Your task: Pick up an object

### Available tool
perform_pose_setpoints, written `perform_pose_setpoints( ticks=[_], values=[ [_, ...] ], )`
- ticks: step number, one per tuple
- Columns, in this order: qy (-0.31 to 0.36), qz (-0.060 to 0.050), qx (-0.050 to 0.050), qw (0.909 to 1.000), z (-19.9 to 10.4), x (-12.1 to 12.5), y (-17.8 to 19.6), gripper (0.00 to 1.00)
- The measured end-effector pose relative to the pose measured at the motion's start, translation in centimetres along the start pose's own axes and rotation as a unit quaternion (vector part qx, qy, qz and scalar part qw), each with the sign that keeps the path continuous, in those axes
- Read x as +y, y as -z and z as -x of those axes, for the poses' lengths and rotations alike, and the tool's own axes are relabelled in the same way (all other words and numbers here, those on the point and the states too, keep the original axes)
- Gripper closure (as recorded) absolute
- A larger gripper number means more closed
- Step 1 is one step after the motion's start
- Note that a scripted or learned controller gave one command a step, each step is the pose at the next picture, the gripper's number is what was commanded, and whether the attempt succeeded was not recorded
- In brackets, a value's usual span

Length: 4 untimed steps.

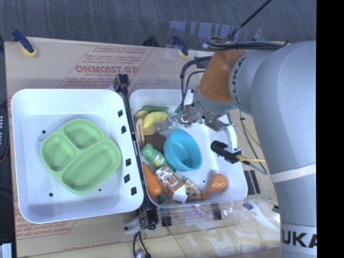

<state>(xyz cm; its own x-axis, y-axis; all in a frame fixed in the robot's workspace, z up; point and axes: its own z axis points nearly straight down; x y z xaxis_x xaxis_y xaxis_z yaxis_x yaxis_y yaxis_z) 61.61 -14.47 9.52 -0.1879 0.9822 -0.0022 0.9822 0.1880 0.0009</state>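
The right bin [236, 190] holds a pile of toy items: a blue bowl [183, 150], a yellow banana [154, 120], a green bottle [152, 156], an orange carrot [151, 181], a small carton [170, 180] and a tan drumstick [215, 185]. My gripper [180, 117] hangs low over the back of this bin, just above the bowl's far rim and right of the banana. Its tips are lost among the items and the wrist hides them.
The left bin [32, 198] holds a green divided plate [80, 155]. A black clip divider [124, 122] runs between the bins. The grey arm with its orange band [217, 79] covers the right side. Cables [250, 155] trail over the right bin's edge.
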Motion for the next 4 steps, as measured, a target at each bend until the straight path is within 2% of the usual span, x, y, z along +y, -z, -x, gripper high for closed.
perform_pose_setpoints(
  ticks=[1,2,3,4],
  values=[
    [-0.236,-0.004,0.001,0.9717,-2.6,1.5,-0.4,0.00],
    [-0.093,-0.005,0.002,0.9956,-5.3,-6.4,-0.4,0.00],
    [-0.089,-0.008,0.002,0.9960,-5.3,-6.4,0.6,1.00],
    [-0.277,-0.004,0.002,0.9608,-10.6,-10.8,9.7,1.00]
  ],
)
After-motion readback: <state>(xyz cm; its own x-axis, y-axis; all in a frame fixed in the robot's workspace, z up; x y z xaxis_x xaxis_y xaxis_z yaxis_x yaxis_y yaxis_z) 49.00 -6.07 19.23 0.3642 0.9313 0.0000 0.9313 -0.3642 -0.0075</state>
